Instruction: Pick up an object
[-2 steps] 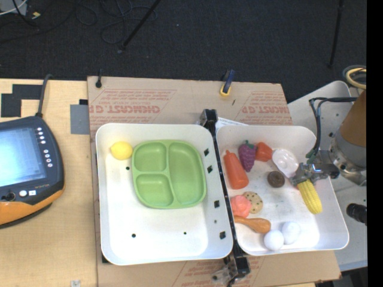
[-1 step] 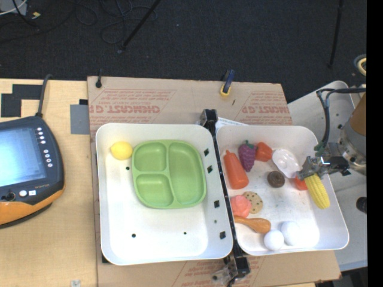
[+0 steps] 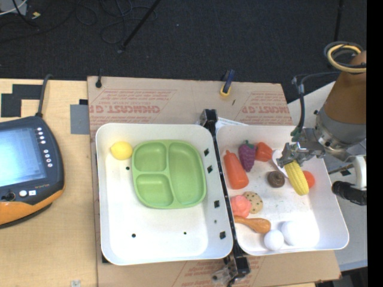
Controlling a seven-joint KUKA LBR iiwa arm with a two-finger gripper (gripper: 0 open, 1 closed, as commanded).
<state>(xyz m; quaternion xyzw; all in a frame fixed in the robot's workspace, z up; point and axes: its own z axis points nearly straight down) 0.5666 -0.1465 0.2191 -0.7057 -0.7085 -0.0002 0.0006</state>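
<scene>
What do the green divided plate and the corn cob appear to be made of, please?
Green divided plate: probably moulded plastic, one even colour with soft sheen and rounded compartment walls. Corn cob: likely toy plastic, judging by its uniform bright yellow, though texture is too small to confirm.

Arm (image 3: pixel 350 94) cut off at right edge; pendant (image 3: pixel 24 166) cropped at left edge.

The two white bins (image 3: pixel 158 244) look like smooth, slightly glossy plastic, sitting on matt brown cardboard (image 3: pixel 179 100) printed in red. The green divided plate (image 3: pixel 169 174) at centre left and the yellow corn cob (image 3: pixel 297 178) at right have a plastic sheen, while the floor (image 3: pixel 179 28) along the top looks like dark, rough carpet.
</scene>
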